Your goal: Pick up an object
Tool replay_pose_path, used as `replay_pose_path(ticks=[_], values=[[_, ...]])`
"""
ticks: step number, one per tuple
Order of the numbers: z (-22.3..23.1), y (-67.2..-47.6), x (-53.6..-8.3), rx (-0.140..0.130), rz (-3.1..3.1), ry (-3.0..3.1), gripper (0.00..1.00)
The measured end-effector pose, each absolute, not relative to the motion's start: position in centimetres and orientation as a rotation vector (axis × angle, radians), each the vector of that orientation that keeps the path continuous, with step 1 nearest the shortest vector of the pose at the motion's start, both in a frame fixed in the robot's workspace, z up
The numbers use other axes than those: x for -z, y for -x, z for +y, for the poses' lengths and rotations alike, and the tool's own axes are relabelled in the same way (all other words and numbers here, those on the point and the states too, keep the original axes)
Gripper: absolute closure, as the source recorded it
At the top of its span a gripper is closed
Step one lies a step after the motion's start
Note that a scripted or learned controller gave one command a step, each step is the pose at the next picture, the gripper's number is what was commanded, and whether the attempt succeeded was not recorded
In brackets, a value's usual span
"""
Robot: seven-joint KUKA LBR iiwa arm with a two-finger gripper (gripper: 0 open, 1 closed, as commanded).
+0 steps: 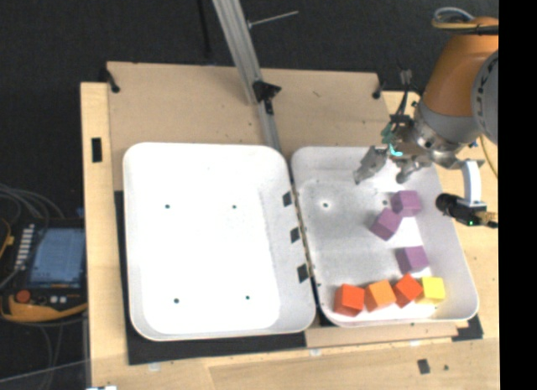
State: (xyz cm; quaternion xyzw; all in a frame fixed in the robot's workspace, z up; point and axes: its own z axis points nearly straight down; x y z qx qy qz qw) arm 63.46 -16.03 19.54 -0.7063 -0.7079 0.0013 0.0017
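The hand (385,169), fingers spread and nothing gripped, is shown poised above the right bin (336,237) near a purple block (407,203); the approach step is judged underway, descent and closure being required next.

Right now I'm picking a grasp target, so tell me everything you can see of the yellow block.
The yellow block is a small, matte, plain cube. It lies flat in the right bin, in the near right corner close to the rim. It ends a row of blocks along the near wall, and its left side meets, or nearly meets, a red block. A purple block lies just behind it, apart. The gripper hovers far off, over the bin's far end.
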Motion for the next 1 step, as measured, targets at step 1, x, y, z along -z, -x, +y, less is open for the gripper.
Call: replay_pose_path(ticks=[1], values=[[-16.05, -63.57, -19.87, -0.001, -2.227, 2.217, 0.00]])
